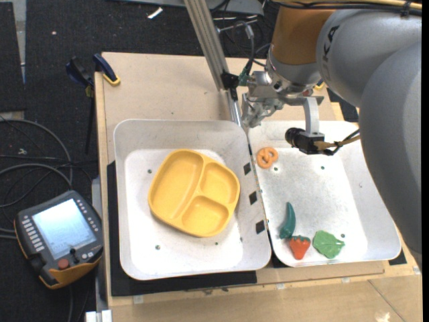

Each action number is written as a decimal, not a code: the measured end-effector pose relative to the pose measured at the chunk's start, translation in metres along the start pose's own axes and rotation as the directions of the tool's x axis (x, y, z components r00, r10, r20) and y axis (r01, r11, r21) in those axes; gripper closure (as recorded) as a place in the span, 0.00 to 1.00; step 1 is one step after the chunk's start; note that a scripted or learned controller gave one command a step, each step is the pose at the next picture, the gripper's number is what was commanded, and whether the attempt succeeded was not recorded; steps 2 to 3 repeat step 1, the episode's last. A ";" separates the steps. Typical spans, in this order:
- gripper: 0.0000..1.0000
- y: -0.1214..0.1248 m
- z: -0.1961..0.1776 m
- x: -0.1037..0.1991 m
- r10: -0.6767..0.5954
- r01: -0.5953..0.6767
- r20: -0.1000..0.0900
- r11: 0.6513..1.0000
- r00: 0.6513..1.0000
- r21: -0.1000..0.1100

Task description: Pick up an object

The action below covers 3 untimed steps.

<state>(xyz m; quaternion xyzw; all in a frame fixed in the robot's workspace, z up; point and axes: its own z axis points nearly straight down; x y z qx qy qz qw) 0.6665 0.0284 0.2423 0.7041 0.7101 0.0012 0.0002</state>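
My gripper (253,116) hangs at the back of the bench, over the seam between the two bins, with nothing visibly in it. A small orange pretzel-shaped piece (267,157) lies in the right bin (355,180), just below and right of the gripper. Toward that bin's front lie a teal pepper (287,220), a red strawberry (299,246) and a green leafy piece (328,244), close together. A yellow divided plate (194,192) rests in the middle of the left bin (134,180).
A slanted metal pole (208,39) rises behind the bins, close to the gripper's left. The arm's grey body (382,66) covers the back right. A teach pendant (57,237) lies off the bench at left. A blue and yellow clamp (100,69) grips the bench's back left corner.
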 end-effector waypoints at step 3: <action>1.00 0.002 -0.007 0.052 0.001 -0.001 -0.001 1.000 1.000 -0.001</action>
